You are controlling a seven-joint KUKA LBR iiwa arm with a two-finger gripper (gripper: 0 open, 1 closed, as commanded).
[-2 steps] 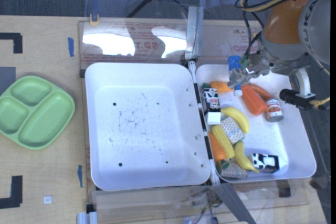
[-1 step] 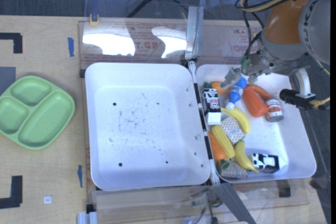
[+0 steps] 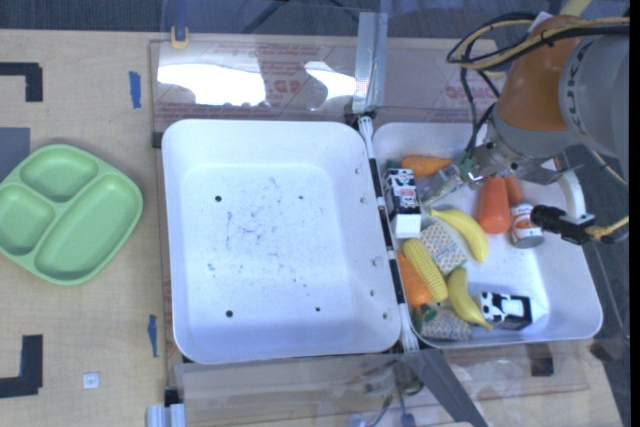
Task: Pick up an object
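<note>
Green plastic, a divided plate (image 3: 68, 212) sits at nine o'clock on the worktop (image 3: 80, 75), out of the arm's path. At centre is a white bin (image 3: 270, 230), scuffed with blue marks, no readable writing. At three o'clock a second bin (image 3: 560, 290) heaps the candidates together: bananas (image 3: 462, 231), corn (image 3: 423, 267), a carrot (image 3: 492, 203), a can (image 3: 526, 223); labels illegible. Over them hangs the tool (image 3: 470, 173), its opening hidden; I cannot tell.

White bins (image 3: 200, 165), green divided plate (image 3: 65, 213), yellow bananas (image 3: 462, 230), orange carrot (image 3: 493, 203), black-and-white cow-patterned box (image 3: 402, 189)
</note>
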